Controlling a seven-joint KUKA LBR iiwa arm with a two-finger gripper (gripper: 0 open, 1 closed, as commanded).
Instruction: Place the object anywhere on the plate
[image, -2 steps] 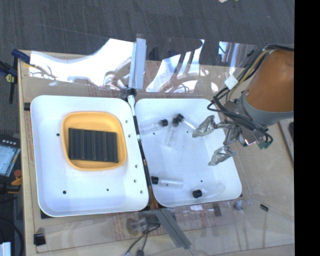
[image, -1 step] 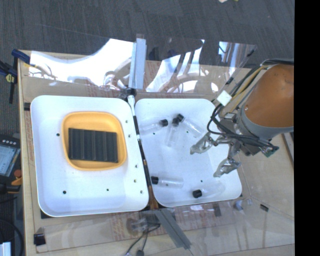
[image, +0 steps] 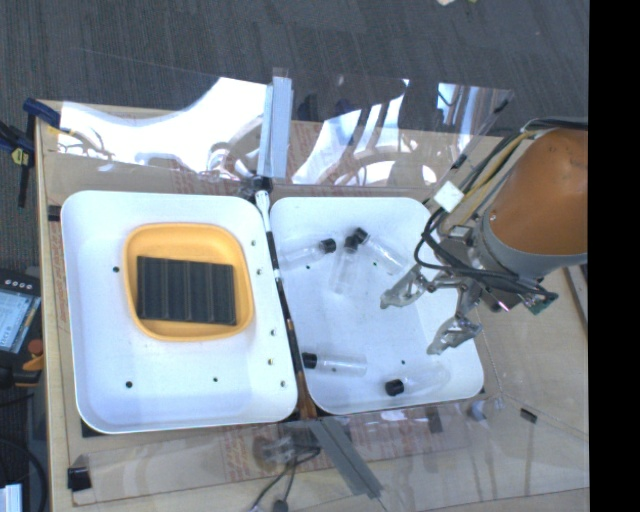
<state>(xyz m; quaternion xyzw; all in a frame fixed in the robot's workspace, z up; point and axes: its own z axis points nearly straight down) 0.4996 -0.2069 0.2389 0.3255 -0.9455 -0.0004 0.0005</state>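
My gripper (image: 432, 318) hangs over the right part of the right bin (image: 300, 225), fingers spread apart with nothing between them. One metal finger (image: 403, 292) points left and up, the other (image: 452, 336) sits lower, nearer the bin's bottom right corner. Orange band of my arm (image: 545, 195) is above and right of the gripper, cables running down past it.

Objects are clear vials with black caps, all lying in the right bin. Two of them lie close together near the bin's top middle: left vial of the pair (image: 312, 250) and right vial of the pair (image: 349, 262), up and left of my gripper and well apart from it. The third vial (image: 335, 364) lies near the bin's lower left, cap toward the left wall. The fourth vial (image: 412, 381) lies by the bottom edge, just below my lower finger but not touching it as far as I can tell.

Plate (image: 150, 320) is yellow with a dark ribbed insert (image: 186, 289); it sits in the left bin (image: 90, 380), left of the right bin across the divider. None of the vials are on it. Both bins rest on the surface (image: 180, 465).
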